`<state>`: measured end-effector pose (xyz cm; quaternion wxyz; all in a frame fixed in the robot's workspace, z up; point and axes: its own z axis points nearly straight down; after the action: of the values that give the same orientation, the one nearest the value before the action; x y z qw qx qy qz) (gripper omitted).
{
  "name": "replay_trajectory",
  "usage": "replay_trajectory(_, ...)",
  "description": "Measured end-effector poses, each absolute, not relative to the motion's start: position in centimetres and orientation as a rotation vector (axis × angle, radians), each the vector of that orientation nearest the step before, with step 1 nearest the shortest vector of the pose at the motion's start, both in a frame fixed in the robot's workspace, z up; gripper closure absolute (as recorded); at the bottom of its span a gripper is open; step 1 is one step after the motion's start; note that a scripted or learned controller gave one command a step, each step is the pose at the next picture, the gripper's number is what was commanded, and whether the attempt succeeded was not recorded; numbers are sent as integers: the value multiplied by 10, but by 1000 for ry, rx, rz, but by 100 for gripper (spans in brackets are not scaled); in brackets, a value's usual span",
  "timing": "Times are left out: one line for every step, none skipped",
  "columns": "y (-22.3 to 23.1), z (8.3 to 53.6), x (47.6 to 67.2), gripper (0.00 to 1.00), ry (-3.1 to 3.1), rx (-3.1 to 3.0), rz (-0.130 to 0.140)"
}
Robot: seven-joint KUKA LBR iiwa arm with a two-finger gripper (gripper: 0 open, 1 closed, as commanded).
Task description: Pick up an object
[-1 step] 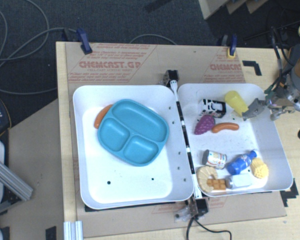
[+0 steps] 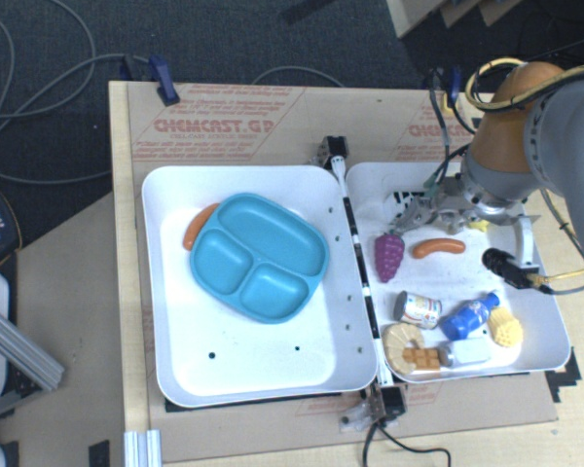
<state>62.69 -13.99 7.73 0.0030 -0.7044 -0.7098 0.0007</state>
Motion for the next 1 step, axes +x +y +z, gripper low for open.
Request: replay_trajectory(-109, 82, 654, 0, -2199, -2189, 89)
